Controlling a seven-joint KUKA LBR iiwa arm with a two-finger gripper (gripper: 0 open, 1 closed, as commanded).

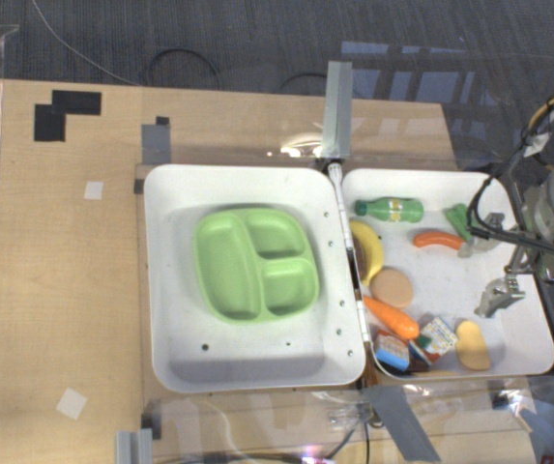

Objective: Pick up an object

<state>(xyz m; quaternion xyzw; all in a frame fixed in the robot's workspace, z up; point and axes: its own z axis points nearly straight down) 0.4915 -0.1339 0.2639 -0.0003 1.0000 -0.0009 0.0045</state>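
- Pale wooden bench [64,288], two shallow white bins; the right bin [523,187] holds your targets.
- Your two-finger gripper [501,298] hangs at right of frame, fingers slightly spread, nothing between them.
- Nearest candidate: yellow lemon-shaped toy [472,345], just below-left of it, long axis roughly vertical.
- Green plastic bottle [389,209]: label unreadable.

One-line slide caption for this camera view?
Gripper hovers over the right bin of toy food beside a banana and carrot; green divided tray in the left bin.
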